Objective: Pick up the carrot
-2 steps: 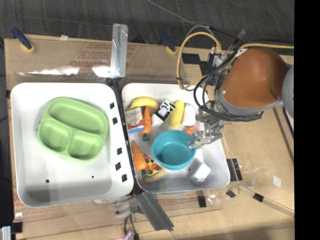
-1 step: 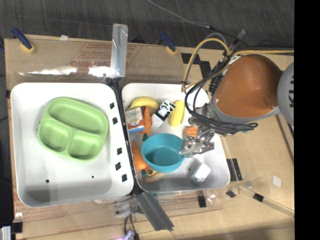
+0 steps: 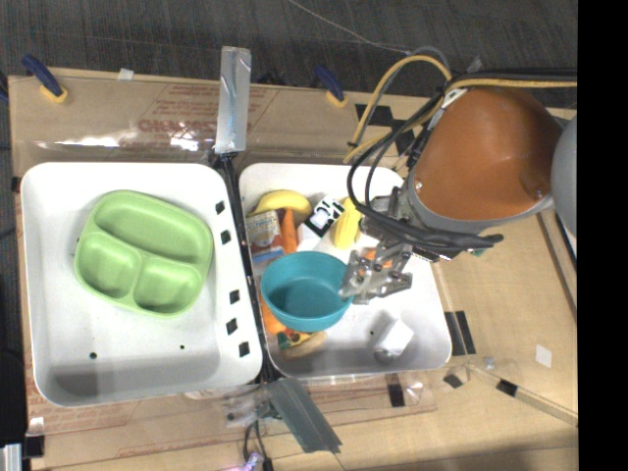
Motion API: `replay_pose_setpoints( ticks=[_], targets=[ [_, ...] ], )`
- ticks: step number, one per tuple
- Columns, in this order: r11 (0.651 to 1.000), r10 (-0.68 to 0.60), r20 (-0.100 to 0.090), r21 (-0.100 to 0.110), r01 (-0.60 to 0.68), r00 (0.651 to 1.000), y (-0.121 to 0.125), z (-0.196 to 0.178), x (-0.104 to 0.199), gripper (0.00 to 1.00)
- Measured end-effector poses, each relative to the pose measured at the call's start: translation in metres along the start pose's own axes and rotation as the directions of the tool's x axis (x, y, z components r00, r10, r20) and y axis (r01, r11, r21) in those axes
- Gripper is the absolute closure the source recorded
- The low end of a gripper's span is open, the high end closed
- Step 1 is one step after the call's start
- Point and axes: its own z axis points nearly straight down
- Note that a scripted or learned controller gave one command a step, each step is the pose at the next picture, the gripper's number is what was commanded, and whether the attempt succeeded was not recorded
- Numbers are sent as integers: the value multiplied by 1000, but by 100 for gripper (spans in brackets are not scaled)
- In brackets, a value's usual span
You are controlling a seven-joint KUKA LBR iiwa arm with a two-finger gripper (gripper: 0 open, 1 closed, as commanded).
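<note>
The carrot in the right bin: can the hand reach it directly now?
Probably not easily. The carrot lies wedged between packets, its lower part under the blue bowl, and the hand is beside the bowl's right rim.

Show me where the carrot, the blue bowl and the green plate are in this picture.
carrot [image 3: 288,232]: camera view, on its orange body above the bowl.
blue bowl [image 3: 302,295]: camera view, on its inside bottom.
green plate [image 3: 144,251]: camera view, on the ridge between its compartments.

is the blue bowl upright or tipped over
Upright: the blue bowl sits in the right bin with its open mouth facing up, inside visible.
</note>
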Motion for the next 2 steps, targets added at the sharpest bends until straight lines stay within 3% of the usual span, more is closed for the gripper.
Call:
replay_pose_setpoints(
  ticks=[1,2],
  targets=[
    [926,-378,0,0,378,926,-8,-3,22,100],
    [754,-657,3,-5,657,754,13,36,-45,100]
  ],
)
